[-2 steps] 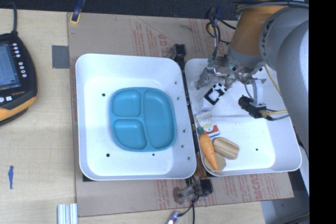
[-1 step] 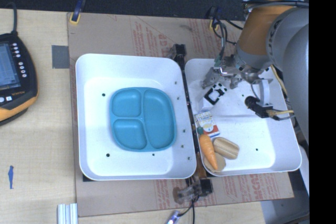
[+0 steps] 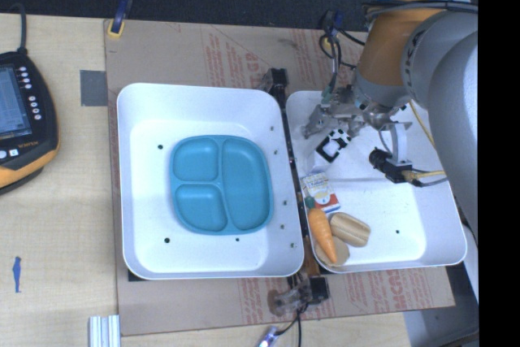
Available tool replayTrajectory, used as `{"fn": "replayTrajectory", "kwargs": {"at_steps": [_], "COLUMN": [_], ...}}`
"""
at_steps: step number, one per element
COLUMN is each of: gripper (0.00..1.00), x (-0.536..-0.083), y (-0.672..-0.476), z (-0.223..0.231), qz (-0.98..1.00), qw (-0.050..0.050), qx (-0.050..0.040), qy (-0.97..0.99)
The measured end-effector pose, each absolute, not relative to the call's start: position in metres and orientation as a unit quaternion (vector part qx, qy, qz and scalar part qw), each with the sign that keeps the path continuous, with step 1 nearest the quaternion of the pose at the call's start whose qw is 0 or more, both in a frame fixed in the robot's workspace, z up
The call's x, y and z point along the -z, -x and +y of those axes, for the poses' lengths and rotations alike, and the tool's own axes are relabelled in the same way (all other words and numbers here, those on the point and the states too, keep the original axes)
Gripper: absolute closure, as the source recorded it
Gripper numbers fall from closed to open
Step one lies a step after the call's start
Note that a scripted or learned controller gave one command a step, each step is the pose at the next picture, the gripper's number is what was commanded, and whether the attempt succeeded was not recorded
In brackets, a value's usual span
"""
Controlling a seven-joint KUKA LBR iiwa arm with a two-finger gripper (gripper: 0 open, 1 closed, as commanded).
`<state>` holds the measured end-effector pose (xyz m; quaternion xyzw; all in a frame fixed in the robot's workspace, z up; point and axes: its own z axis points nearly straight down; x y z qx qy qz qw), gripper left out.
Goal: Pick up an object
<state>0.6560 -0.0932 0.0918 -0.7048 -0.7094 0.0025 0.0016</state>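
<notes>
In the right bin [image 3: 422, 236] several small things lie near the front left corner: an orange carrot [image 3: 321, 233], a tan bread roll [image 3: 351, 228], and a small white carton with red and blue print [image 3: 318, 189]. My gripper [image 3: 331, 140] hangs over the back left part of this bin, under the orange-banded wrist [image 3: 390, 36]. A black and white piece [image 3: 331, 146] sits at its tip. It is apart from the carrot and roll, which lie nearer the front.
The left bin [image 3: 138, 175] holds a blue divided plate [image 3: 221, 183]. A black and orange tablet-like pendant [image 3: 20, 122] lies at the bench's left edge. Cables [image 3: 398, 166] run across the right bin. The grey arm [image 3: 455, 93] covers the right side.
</notes>
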Motion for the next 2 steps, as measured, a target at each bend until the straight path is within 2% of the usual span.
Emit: {"fn": "replayTrajectory", "kwargs": {"at_steps": [1,2], "gripper": [1.0,0.0], "x": [-0.1022,-0.1021], "y": [-0.656,-0.656], "z": [-0.0942,-0.0942], "qz": [-0.71,-0.71], "qw": [0.002,0.002], "qx": [-0.0033,-0.0034], "qy": [0.704,0.704]}}
